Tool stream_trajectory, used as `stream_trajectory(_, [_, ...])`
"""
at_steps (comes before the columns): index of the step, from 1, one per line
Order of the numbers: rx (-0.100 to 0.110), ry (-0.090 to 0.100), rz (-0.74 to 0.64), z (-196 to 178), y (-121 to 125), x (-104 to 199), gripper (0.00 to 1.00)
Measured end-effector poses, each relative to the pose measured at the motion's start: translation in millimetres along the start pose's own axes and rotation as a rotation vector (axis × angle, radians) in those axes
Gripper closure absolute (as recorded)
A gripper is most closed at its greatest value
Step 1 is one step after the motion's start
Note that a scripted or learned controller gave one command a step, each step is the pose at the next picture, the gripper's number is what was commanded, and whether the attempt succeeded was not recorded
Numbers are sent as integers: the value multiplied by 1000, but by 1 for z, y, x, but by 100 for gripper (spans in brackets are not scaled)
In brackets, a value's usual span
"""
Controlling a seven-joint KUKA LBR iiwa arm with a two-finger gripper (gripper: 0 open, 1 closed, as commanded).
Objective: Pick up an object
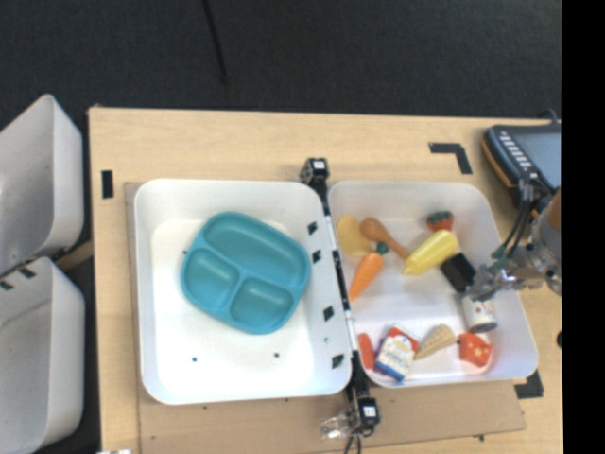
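The small cylindrical can [479, 314], silver w/ a dark top, is standing in the right bin [506, 253] toward 4 o'clock, close to the bin's right wall. The gripper [492, 283] is hovering just above it at 12 o'clock, coming in from the 3 o'clock side; can't tell whether it's open or closed, and nothing is visibly sitting between its tips. A black block [457, 270] is lying just beside the can at 10 o'clock, touching the yellow corn-like piece [430, 252]. At 6 o'clock from the can a red tomato-like toy [476, 349] is resting near the bin's front wall, w/ a tan wedge [436, 340] and a white-and-red packet [394, 354] further toward 7 o'clock. An orange carrot [367, 272] is lying tilted near the bin's left wall at 9 o'clock, next to a drumstick-like piece [382, 234] and a pale yellow round item [351, 235]. A small red-and-green item [439, 220] is sitting toward 12 o'clock. The left bin [161, 348] is holding a teal divided plate [246, 272], three compartments, lying flat near its centre.
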State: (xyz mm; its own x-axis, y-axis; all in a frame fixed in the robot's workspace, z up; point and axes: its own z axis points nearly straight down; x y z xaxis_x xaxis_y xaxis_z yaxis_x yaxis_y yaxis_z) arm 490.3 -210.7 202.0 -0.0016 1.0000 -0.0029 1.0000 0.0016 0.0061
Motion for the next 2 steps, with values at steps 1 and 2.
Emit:
stream_trajectory(1, [1,0,-1,-41,2,-2,100])
stream_trajectory(2, [3,2,-5,-51,23,46,100])
